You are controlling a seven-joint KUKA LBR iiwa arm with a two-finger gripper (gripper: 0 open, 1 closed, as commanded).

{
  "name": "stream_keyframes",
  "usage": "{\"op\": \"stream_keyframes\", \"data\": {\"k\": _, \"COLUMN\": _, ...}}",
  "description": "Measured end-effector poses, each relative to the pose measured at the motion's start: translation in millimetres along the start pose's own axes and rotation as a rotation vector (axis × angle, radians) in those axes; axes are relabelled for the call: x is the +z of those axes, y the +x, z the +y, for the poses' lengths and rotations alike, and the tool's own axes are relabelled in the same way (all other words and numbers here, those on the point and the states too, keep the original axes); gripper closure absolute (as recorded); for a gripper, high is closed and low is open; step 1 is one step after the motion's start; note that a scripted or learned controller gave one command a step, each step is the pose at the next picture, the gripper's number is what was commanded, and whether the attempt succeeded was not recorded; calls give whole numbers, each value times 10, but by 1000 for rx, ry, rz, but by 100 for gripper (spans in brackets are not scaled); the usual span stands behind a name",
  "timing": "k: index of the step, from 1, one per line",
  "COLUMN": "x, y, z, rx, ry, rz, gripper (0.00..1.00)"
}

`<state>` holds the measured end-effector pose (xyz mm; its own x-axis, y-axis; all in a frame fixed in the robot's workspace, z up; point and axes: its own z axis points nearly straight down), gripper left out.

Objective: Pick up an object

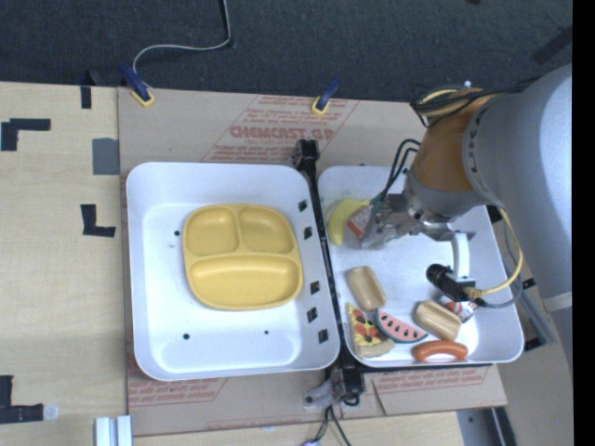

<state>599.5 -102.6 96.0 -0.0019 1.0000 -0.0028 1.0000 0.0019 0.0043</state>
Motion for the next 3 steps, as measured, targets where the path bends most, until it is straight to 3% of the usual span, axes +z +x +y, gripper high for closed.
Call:
{"op": "stream_keyframes", "data": {"k": 1, "x": 1, "y": 0, "z": 0, "rx": 0, "ry": 0, "rz": 0, "gripper": 0}}
{"op": "stream_keyframes", "data": {"k": 2, "x": 108, "y": 12, "z": 513, "rx": 1, "ry": 7, "rz": -1, "gripper": 0}}
{"op": "stream_keyframes", "data": {"k": 3, "x": 117, "y": -87, "z": 658, "rx": -2, "ry": 21, "rz": 1, "gripper": 0}}
